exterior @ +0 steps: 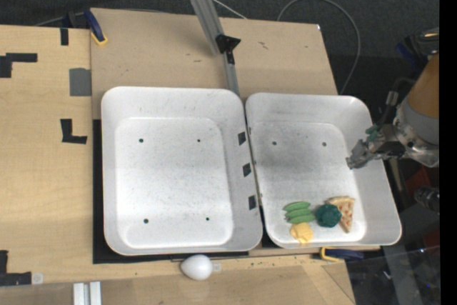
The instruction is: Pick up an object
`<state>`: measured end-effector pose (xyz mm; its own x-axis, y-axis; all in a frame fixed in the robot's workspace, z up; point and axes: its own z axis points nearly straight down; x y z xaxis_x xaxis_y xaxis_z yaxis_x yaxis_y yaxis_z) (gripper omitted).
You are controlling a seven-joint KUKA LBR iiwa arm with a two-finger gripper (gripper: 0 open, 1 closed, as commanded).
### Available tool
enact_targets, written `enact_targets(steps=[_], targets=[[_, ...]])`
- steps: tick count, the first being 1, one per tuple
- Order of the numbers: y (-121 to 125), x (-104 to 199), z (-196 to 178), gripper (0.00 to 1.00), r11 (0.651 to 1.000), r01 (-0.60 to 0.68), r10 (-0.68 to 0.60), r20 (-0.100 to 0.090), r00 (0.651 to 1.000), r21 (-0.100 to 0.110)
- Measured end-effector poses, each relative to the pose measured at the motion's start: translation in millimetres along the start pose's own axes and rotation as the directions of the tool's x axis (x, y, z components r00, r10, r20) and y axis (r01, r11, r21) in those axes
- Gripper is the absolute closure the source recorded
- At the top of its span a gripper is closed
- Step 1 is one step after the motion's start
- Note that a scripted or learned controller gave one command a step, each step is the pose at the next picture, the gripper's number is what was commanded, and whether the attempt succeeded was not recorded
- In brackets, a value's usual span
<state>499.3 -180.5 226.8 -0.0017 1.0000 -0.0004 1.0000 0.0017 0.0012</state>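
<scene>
Two shallow white bins sit side by side on the wooden table [178, 46]. The left bin [175, 168] takes up the middle of the frame and the right bin [318, 168] lies touching it at centre right.

The objects are gathered in the lower right corner of the right bin: a green pea pod [298, 211], a yellow piece [302, 231] just below it, a dark teal lump [328, 215] beside them, and a pizza slice toy [345, 211] resting against the bin's right wall.

The arm reaches in from the right edge of the frame, and its jaws [359, 156] hang over the right rim of the right bin, well above the cluster in the picture. Whether the jaws are parted or closed cannot be made out; nothing is visible between them.

A white egg-shaped object [196, 267] lies on the table just below the left bin's lower edge.
</scene>
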Motion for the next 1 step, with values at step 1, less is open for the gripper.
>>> enact_targets(steps=[1], targets=[[19.9,44.3,8.9,1.0,1.0,0.004,-0.004,-0.001,1.0,0.003]])
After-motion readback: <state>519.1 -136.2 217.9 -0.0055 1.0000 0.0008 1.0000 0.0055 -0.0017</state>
